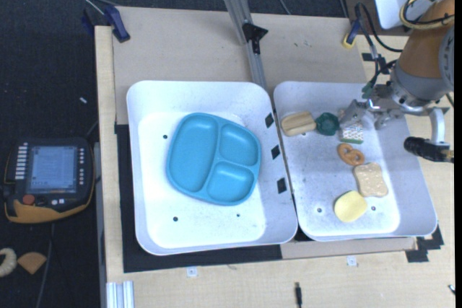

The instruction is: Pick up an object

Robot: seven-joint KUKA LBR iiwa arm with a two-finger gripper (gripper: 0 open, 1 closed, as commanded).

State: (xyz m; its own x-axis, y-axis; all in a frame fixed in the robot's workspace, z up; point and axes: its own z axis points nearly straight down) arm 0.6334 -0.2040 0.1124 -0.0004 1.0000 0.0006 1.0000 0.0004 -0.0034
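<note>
Handheld control unit (49,177): off the tabletop's left edge, on the dark floor, screen lit.

Tabletop (209,32): pale wood, bare along the far strip and along the near edge; a metal post (234,0) crosses the far strip at a slant and ends above the gap between the two bins.

Left bin (144,148): white, shallow. Holds a blue divided plate (214,157), set roughly in the middle, three compartments, all bare. Open white floor runs all round the plate, widest along the near and left sides.

Right bin (411,205): white, shallow, its left wall just beside the left bin's right wall. Contents, left to right:
- tan bread roll (297,123), far-left part, near the left wall;
- dark green lump (328,124), touching or just beside the roll's right end;
- yellow round piece (350,207), near part, well clear of the walls;
- small brown pretzel (351,154), centre;
- speckled white piece (353,132), just beyond the pretzel, directly below the jaws;
- tan cracker (371,180), between pretzel and yellow piece, slightly right.
Open floor lies along the left-centre and the right side of this bin.

Gripper (359,114): over the far part of the right bin, arm entering from the right. Whether the jaws are wide or narrow cannot be told; nothing is visibly held between them.
</note>
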